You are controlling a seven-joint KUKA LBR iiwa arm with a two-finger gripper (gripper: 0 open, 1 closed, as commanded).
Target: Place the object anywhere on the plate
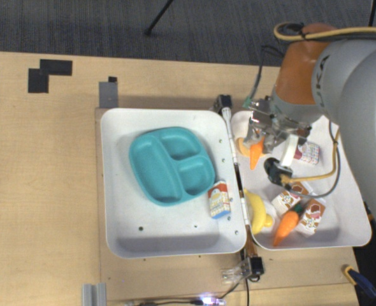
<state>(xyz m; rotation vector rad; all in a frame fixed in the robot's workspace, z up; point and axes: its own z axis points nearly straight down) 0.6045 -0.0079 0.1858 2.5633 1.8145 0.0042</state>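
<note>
A: Bins?
B: Two, side by side: left bin and right bin.

A: What's in the left one?
B: One teal plate with three compartments. One carton stands just beside the plate's lower right edge, close to the bin's right wall.

A: Right one?
B: Two carrots, three cartons, one banana, one yellow-orange piece. That makes four cartons across both bins.

A: Where are they?
B: Top carrot is in the upper left part. The yellow-orange piece is just beside it, on the wall side. Low carrot lies tilted near the front wall, with the banana to its left. Of the cartons, one is up by the wrist and two are down by the low carrot. The second of those touches that carrot.

A: Gripper?
B: The gripper is over the right bin's upper left, on the grey arm. The top carrot is right under it, thick end up against it, tip pointing toward the front.

A: Jaws?
B: Can't tell from this angle whether they're wide, narrow or clamped on the carrot.

A: Carrot versus plate?
B: Well apart. The carrot is in the right bin, the plate is in the left, and the bin walls run between them.
</note>
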